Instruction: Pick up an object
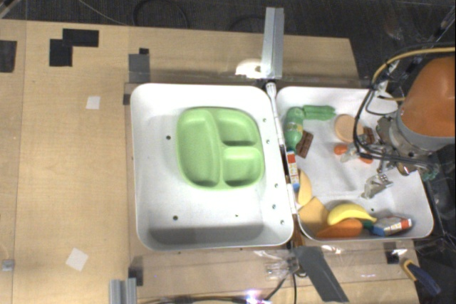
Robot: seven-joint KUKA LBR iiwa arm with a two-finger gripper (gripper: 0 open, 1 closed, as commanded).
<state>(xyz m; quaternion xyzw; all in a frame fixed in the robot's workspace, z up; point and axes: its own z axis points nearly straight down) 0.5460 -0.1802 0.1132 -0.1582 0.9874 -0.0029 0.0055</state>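
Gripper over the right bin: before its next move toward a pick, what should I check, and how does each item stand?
1. Gripper is over the right bin: ok.
2. Nothing seen between its fingers yet: ok.
3. Finger opening: cannot tell, too small and blurred.
4. Objects within reach: ok; banana, orange piece and marker lie near the bin's lower edge.
5. Room around those targets: not ok; they are crowded together, touching.
6. Left bin holds the green divided tray, away from the arm: ok.
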